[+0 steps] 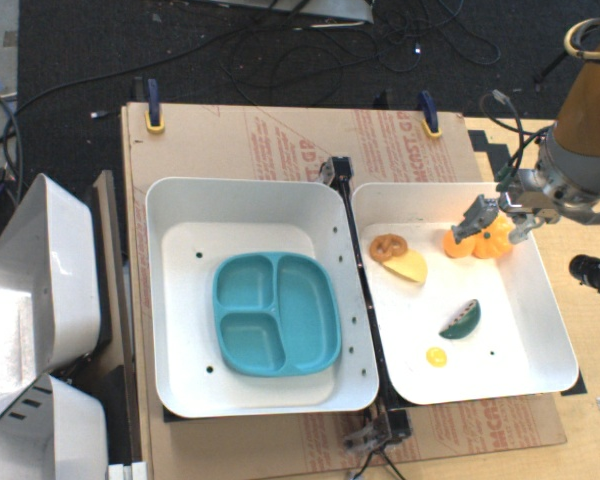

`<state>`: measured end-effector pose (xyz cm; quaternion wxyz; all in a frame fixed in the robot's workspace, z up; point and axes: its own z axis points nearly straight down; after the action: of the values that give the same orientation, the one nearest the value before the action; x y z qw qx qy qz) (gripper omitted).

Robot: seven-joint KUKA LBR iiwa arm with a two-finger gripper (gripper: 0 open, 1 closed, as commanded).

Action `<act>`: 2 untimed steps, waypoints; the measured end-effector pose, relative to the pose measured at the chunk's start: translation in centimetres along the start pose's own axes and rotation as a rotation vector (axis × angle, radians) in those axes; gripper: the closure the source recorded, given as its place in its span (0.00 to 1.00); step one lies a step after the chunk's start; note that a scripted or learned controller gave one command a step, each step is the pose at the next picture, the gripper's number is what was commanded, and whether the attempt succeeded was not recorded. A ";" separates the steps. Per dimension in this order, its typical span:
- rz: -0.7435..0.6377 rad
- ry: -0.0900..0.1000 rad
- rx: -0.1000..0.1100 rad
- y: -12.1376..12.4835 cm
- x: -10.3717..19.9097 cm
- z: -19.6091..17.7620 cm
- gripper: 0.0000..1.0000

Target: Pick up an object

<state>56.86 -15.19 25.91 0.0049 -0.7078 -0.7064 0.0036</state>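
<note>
So the arm point(580, 138) is reaching in from the right and the gripper point(495, 223) is down at the far right end of the right-hand bin point(540, 368), right on top of an orange toy point(480, 243). The two fingers look spread apart, one on the left side of the toy and one on the right, straddling it more than pinching it. Honestly it's hard to call from this angle whether either finger is touching it, so I wouldn't say it's got a grip.

Other stuff in that same bin: a little brown pretzel point(388, 246) near the left wall, with a yellow wedge point(408, 266) touching it just on the near side. Further toward the front there's a green watermelon slice point(461, 320), and just beside that, nearer the front edge, a small yellow disc point(436, 357). All of those sit well apart from the gripper.

The left-hand bin point(180, 218) has a teal divided plate point(276, 314) lying flat in the middle, three compartments. Both bins sit side by side on a cardboard sheet point(280, 138) clamped at the back, and two more white bins point(40, 278) lean off to the left of the bench.
</note>
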 end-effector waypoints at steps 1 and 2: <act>-0.003 -0.002 -0.012 0.2 0.0 -0.6 0.00; 0.000 -0.001 -0.007 0.4 -0.3 5.7 0.00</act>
<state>57.17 -15.47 20.22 0.0020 -0.7077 -0.7065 0.0015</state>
